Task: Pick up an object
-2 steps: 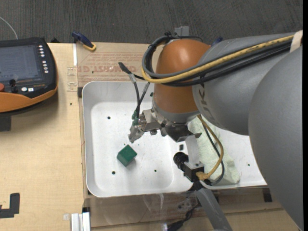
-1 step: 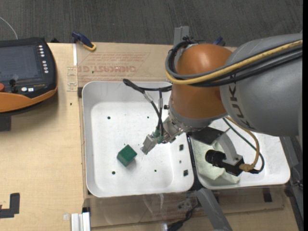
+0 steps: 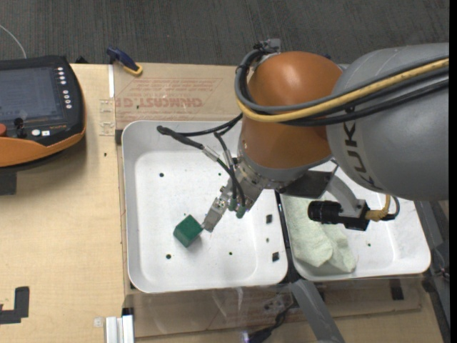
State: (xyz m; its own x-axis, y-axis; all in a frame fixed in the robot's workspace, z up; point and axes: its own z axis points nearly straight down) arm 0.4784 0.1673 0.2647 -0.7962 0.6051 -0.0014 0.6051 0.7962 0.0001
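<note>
Orange-banded arm (image 3: 300, 113) looms over the left bin (image 3: 143, 191), its claw (image 3: 214, 216) lowered just right of the green block (image 3: 188, 231), tip nearly touching it. Whether the claw is clenched, I cannot tell. Pale cloth (image 3: 318, 245) lies in the right bin (image 3: 400, 252).

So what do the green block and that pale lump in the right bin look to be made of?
Green block: seemingly foam or matte plastic; flat faces, dull, no glare. Pale lump: probably soft cloth or towelling; nubbly, rumpled surface, slumped shape.
</note>
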